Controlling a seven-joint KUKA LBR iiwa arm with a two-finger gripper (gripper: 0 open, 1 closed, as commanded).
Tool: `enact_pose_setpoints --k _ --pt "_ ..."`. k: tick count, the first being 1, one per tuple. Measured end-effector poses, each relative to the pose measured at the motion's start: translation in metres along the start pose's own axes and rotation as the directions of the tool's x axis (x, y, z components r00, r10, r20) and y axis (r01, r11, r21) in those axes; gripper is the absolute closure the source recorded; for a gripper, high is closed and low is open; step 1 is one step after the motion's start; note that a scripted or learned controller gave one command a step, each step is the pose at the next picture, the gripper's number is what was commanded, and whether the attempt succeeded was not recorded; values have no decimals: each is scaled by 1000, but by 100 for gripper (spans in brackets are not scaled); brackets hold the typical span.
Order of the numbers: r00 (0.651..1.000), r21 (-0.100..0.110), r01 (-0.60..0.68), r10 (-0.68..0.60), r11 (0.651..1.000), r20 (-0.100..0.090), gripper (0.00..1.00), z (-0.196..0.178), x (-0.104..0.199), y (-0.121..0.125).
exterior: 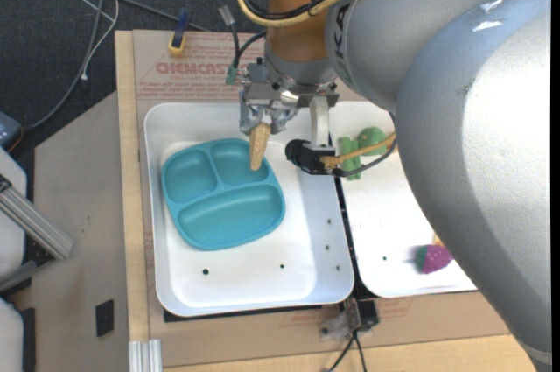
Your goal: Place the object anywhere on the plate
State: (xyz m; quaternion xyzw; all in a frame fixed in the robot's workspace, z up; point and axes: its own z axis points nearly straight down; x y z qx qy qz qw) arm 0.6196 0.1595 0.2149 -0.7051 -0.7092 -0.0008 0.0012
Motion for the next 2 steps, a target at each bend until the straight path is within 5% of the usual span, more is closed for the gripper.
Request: enact_pose_setpoints --k 1,2 --pt "1000 -1 -3 3 1000 2 100 -1 19 -2" --pt "1000 -1 -5 5 1000 2 0 -1 18 -2"
